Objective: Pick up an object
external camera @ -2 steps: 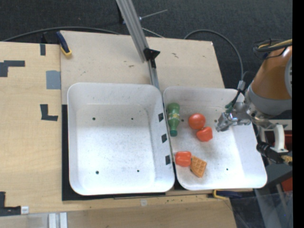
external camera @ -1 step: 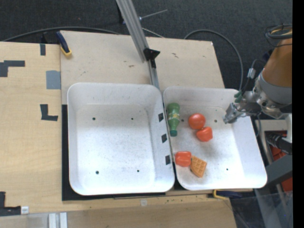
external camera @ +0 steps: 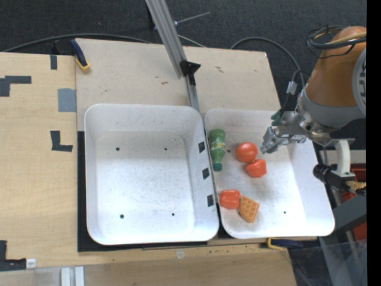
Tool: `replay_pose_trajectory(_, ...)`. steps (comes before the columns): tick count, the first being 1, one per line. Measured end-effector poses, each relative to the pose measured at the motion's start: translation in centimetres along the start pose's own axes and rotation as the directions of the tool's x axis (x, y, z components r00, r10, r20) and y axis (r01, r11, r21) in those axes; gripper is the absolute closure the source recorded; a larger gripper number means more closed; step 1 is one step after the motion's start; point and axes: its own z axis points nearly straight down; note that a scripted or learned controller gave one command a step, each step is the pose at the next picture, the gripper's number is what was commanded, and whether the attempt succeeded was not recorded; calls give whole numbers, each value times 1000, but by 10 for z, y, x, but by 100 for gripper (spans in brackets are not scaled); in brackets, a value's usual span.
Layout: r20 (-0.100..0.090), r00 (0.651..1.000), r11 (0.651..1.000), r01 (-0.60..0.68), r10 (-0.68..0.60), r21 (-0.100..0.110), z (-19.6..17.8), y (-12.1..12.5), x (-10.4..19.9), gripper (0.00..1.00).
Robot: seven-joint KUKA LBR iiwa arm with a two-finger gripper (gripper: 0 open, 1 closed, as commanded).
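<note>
Wooden bench (external camera: 137,79) bearing two white bins. Right bin (external camera: 297,216): green bottle (external camera: 216,148) along left wall, red tomato (external camera: 246,152) and red piece (external camera: 256,168) mid-bin, orange block (external camera: 230,199) touching waffle (external camera: 249,208) toward near edge. Gripper (external camera: 269,143) just beside tomato, nothing pinched; finger state impossible to tell.

A bottle (external camera: 216,149), tomato (external camera: 246,152) and waffle (external camera: 248,209) are seen in the right bin (external camera: 309,213). The gripper (external camera: 269,145) is poised just beside the tomato.
</note>
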Motion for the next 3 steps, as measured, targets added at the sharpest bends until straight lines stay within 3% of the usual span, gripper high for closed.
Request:
replay_pose_trajectory(2, 1, 1000, 1000, -1, 1, 3, 29, 6, 99, 100)
replay_pose_trajectory(3, 0, 1000, 1000, 2, -2, 2, 23, 7, 161, 100)
